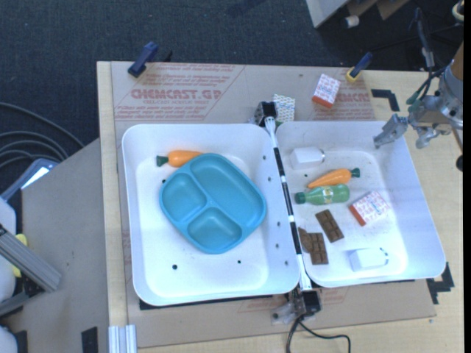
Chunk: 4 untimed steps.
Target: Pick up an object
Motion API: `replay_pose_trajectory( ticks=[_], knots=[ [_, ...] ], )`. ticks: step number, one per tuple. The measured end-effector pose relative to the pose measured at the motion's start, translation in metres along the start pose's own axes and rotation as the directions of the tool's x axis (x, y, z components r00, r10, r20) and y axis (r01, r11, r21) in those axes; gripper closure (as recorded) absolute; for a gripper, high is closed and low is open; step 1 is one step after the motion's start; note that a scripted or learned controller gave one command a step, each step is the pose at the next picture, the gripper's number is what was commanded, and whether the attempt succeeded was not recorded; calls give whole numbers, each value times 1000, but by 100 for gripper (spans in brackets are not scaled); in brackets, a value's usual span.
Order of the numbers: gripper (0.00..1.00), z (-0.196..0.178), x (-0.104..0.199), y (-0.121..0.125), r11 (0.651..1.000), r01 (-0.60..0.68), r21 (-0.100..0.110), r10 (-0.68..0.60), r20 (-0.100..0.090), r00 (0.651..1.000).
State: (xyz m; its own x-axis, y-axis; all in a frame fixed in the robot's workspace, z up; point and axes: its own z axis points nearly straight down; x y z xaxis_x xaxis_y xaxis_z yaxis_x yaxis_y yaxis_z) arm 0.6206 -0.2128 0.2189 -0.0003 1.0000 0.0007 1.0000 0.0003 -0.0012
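Clearly our gripper [408,129] — fingers spread, empty — hangs at the right bin's [416,197] two o'clock rim, so descending there risks striking plastic, missing the carrot [331,176].

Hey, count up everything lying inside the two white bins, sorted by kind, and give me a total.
Carrots: 2
Blue divided plate: 1
Green bottle: 1
Chocolate bars: 2
White blocks: 2
Red and white box: 1
Total: 9
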Motion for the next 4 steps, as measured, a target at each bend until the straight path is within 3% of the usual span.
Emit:
replay_pose_trajectory(
  ticks=[1, 2, 3, 4],
  knots=[
    [0, 89, 59, -67, 1000, 1, 1, -1, -1, 1000],
    [0, 131, 112, -73, 1000, 1, -10, -1, 2, 1000],
    [0, 135, 107, -103, 1000, -1, 2, 1, -1, 1000],
    [100, 125, 108, -103, 1000, -1, 1, 1, -1, 1000]
  ],
)
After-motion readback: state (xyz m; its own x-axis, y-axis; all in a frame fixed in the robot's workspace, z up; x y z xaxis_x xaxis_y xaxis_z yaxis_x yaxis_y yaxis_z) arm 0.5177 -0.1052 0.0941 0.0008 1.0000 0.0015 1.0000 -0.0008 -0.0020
